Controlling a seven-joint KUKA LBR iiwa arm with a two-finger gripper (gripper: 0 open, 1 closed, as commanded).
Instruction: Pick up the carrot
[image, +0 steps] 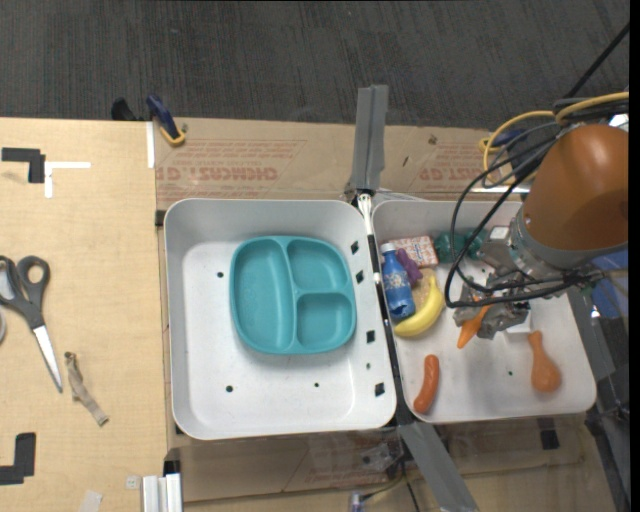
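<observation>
Two bins (180, 330) sit before us; our gripper (480, 322) clasps the carrot (468, 331) to lift it from the right one.

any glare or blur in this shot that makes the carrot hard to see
Camera view: light is even and the focus sharp; the orange carrot stands out against the white right bin, but the gripper and dark cables crowd over it, hiding part of it.
</observation>
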